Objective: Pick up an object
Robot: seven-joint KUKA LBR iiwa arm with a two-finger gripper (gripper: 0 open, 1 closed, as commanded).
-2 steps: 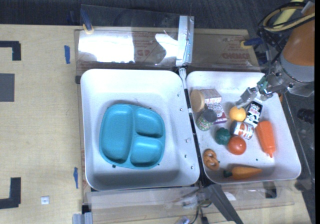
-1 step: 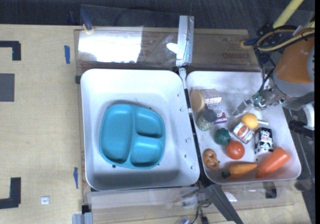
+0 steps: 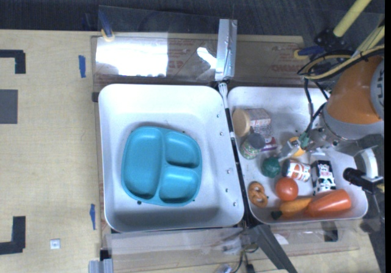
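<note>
Crowding right bin's (image 3: 269,96) front edge, toys (image 3: 302,195)

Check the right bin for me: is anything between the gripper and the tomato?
Yes. The gripper sits over the right bin, up and right of the tomato. An orange-and-white can lies between them, touching the tomato; a dark green ball sits just left.
</note>
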